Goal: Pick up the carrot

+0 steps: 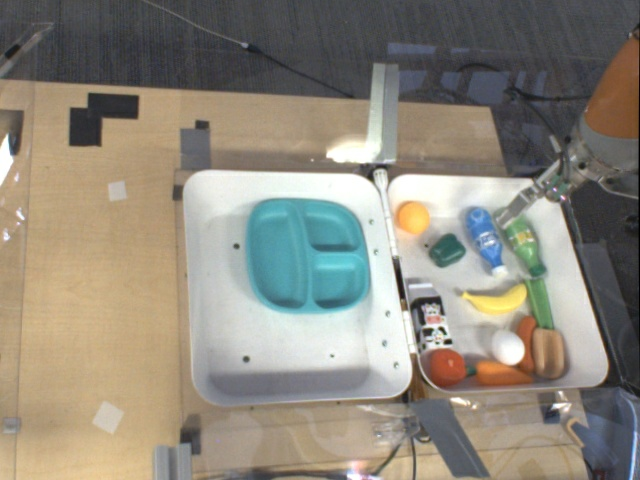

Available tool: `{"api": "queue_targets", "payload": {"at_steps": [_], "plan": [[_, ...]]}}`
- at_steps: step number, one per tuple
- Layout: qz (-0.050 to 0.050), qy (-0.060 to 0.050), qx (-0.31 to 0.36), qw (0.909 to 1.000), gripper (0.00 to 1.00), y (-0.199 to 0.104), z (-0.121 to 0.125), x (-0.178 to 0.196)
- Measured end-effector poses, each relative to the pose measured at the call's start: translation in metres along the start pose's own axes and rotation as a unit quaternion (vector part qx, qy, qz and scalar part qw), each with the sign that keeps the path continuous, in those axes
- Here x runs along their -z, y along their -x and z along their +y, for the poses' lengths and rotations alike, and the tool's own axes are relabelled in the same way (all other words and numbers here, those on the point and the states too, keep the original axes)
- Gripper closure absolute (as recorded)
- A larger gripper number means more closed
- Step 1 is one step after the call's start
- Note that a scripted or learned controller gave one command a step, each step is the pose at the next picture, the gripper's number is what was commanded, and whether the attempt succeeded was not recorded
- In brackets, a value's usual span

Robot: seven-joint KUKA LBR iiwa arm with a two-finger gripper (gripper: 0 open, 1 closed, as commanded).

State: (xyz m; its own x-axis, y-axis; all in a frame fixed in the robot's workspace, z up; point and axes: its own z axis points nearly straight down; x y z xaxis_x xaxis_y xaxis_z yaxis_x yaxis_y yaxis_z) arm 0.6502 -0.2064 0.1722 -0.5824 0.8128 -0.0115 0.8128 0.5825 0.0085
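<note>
The carrot (503, 373) is orange and lies flat along the front edge of the right bin (590, 308), between a red tomato (447, 366) and a brown bun (548, 353). My gripper (520, 203) hangs over the back right part of that bin, near the top of a green bottle (523, 246). It is far behind the carrot and nothing shows in it.
The right bin also holds an orange ball (412, 217), a dark green piece (447, 250), a blue bottle (485, 236), a banana (495, 299), a green cucumber (541, 301), a white egg (508, 348) and a small black box (427, 320). A teal divided plate (306, 254) lies in the left bin (215, 348).
</note>
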Motion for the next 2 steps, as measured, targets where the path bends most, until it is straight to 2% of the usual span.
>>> {"api": "queue_targets", "payload": {"at_steps": [1, 2], "plan": [[0.004, -0.003, -0.039, 0.9992, 0.00, -0.049, -0.048, -0.036], [0.001, 0.000, -0.118, 0.9930, 0.00, -0.111, -0.037, -0.082]]}}
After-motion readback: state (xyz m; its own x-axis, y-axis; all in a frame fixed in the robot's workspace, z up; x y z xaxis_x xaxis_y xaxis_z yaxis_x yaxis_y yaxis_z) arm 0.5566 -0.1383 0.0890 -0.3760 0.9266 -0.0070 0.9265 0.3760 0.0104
